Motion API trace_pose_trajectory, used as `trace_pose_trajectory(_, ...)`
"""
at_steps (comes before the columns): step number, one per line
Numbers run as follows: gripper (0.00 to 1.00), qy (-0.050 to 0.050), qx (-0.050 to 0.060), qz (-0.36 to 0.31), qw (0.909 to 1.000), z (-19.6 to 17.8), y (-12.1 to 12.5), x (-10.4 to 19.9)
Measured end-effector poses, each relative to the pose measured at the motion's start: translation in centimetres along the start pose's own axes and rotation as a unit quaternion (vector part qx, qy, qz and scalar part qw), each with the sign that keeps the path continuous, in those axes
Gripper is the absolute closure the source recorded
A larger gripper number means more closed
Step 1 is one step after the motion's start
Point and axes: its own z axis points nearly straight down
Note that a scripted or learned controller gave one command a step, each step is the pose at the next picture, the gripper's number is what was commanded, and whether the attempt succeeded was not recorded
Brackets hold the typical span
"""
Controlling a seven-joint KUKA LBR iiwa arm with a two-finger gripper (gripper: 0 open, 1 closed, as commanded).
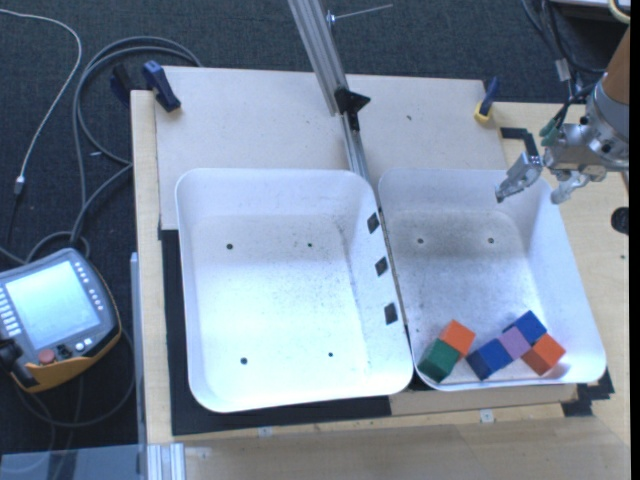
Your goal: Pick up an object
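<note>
Cables are trailing over the dark floor at the view's nine o'clock side, running down toward a teach pendant (50, 313) that is sitting at about eight o'clock. Moving rightward, the left bin (205, 218) is lying bare of blocks, and an aluminium rail (318, 53) is slanting down from twelve o'clock to the seam between the bins. The right bin (440, 258) is holding the whole cluster of blocks, bunched against its near rim at about five o'clock: a green block (437, 359) leaning at the left end, an orange block (459, 336) touching it just above, then a blue block (489, 357), a purple block (515, 342), a second blue block (527, 324) behind it, and a second orange block (546, 353) closing the row on the right. The gripper (540, 180) is hanging over the far right corner of that bin at about two o'clock, its two fingers standing apart with nothing between them. The blocks are lying well apart from it, toward six o'clock from the fingertips, so the coming move is, by my judgement, calling for travel down the bin toward its near rim before any descent. The row is running roughly nine to three, packed tight, which is likely leaving little room for fingers between neighbours; the end blocks are looking the easier picks.
</note>
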Motion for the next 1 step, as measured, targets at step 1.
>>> trace_pose_trajectory(1, 0.00, 0.002, 0.004, 0.001, 1.0000, 5.43, -10.19, 4.01)
